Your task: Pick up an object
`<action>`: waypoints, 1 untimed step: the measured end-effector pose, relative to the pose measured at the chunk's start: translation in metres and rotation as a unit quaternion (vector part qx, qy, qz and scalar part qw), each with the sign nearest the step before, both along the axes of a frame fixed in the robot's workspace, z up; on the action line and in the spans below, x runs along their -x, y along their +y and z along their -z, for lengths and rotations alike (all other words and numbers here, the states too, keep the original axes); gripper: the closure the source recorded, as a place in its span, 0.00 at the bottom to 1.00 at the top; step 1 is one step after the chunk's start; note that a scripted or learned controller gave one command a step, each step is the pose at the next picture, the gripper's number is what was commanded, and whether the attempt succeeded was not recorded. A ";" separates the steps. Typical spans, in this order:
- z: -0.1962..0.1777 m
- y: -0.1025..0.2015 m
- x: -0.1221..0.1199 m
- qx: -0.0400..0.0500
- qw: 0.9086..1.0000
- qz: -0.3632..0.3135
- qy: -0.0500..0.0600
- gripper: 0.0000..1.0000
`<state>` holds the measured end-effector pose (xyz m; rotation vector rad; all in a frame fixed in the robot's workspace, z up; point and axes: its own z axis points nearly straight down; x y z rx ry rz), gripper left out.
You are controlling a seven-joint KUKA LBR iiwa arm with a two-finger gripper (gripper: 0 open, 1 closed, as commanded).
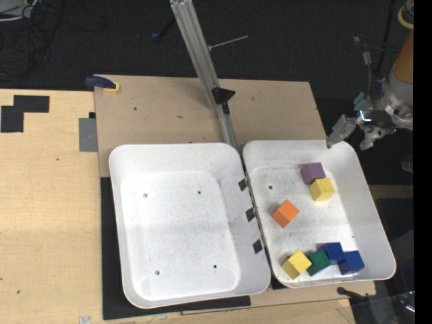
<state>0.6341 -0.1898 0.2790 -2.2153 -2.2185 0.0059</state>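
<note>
Tool (pixel 354 135) fingers spread, unladen; smooth cubes in glossy white right bin (pixel 368 201).

No legible text, labels, brands or numbers — on bins, blocks or bench.

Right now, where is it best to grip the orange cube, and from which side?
Grip the orange cube across two opposite flat side faces, coming straight down from above. It stands alone in the right bin, rotated diagonally to the walls, so the gripper likely needs turning to match.
</note>
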 end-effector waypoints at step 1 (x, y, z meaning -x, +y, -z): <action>-0.003 0.000 -0.001 0.001 1.000 -0.001 -0.002 0.00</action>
